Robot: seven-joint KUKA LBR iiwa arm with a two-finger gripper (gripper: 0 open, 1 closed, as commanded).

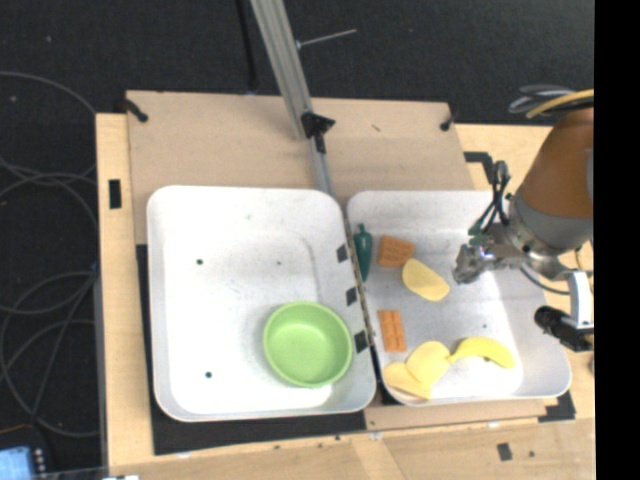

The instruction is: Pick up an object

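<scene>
Gripper: the gripper [468, 266] hung low over the right bin [520, 368], right of centre in the frame, tip pointing toward the left. Honestly couldn't tell whether it was open or closed, it was just a small grey blob from up there, and nothing showed in its grasp.

Arm: grey with the orange band [562, 163], coming in from the right edge of the frame.

Closest thing: a yellow oval piece [426, 281] just left of the gripper, lying flat on the bin floor. Looked like the likeliest target, but that's my guess.

Other stuff in the right bin: an orange block [394, 251] up and left of the oval, a green bit [362, 251] against the left wall, a small orange slab [391, 330] lower down, a banana [485, 351] toward the bottom, and a pale yellow lump [419, 368] beside it near the bottom left corner.

Left bin: the left bin [230, 238] held a green bowl [307, 343] near its lower right corner.

Progress: pretty early, I'd say. Everything sat on the bin floors, nothing lifted. Still left: close on something and raise it clear.

Writing: no brands or labels I could read anywhere.
</scene>
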